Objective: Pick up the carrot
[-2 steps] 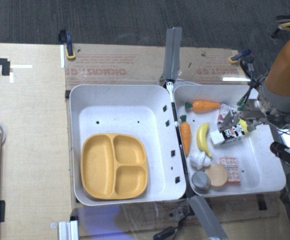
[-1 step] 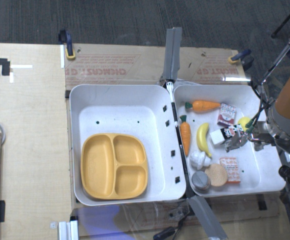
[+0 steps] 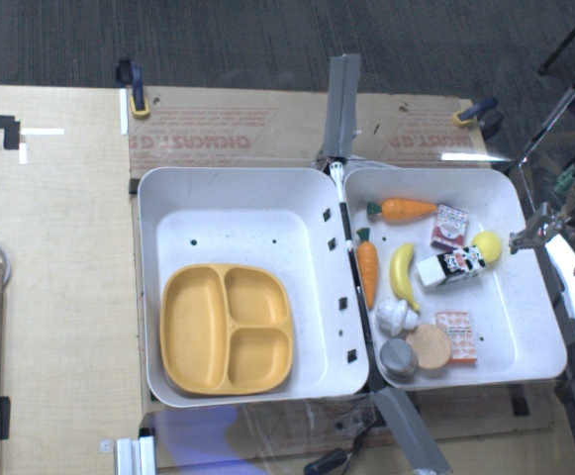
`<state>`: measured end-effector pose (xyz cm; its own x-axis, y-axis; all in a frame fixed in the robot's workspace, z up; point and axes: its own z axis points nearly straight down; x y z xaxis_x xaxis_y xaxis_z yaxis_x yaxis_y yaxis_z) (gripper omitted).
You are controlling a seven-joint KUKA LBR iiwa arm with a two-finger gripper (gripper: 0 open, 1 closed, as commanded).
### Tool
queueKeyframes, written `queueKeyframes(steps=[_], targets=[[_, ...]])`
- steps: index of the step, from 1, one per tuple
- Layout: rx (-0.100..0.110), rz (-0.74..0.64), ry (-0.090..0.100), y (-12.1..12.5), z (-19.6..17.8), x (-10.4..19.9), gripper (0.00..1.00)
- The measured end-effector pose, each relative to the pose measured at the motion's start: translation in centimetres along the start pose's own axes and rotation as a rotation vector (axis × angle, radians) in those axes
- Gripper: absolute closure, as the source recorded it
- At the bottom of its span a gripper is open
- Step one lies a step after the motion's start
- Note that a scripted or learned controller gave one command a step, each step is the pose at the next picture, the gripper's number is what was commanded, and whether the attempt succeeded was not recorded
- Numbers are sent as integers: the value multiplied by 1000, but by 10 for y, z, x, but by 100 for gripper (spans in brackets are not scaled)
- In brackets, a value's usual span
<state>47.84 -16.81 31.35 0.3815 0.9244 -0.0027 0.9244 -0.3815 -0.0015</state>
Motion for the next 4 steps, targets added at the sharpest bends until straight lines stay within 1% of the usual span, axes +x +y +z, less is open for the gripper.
queueKeyframes(steps=[1, 2, 3, 4], targets=[[1, 180, 0, 81, -106, -11, 0], [3, 522, -2, 85, -126, -5, 0], [4, 483, 0, 27, -23, -41, 0], [9, 481, -4, 28, -31, -40, 100]])
